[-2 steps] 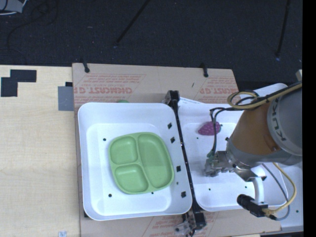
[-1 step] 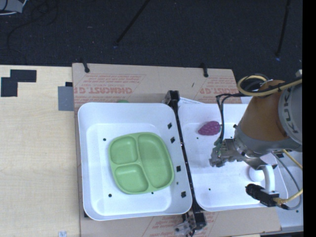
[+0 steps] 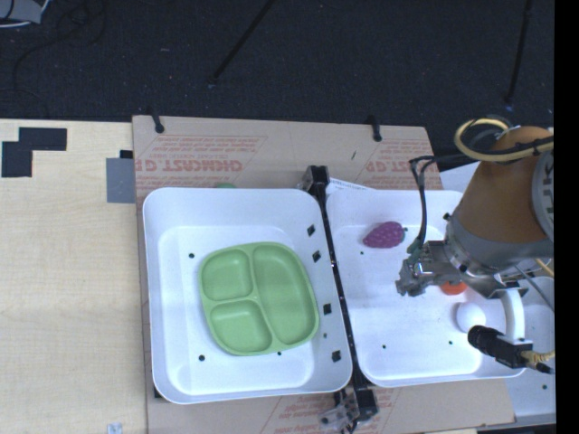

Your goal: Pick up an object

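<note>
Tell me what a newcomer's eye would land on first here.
First, the green divided plate, lying flat in the middle of the left bin. Next, the grey and orange arm reaching over the right bin, its pincer low near a purple object, a small orange object and a white ball.

Left bin (image 3: 172, 242): you see a green divided plate (image 3: 258, 297).
Right bin (image 3: 398, 355): you see a purple object (image 3: 384, 235), a white ball (image 3: 469, 316), an orange piece (image 3: 452, 287).
Gripper (image 3: 414, 278): low, just beside the orange piece.
</note>
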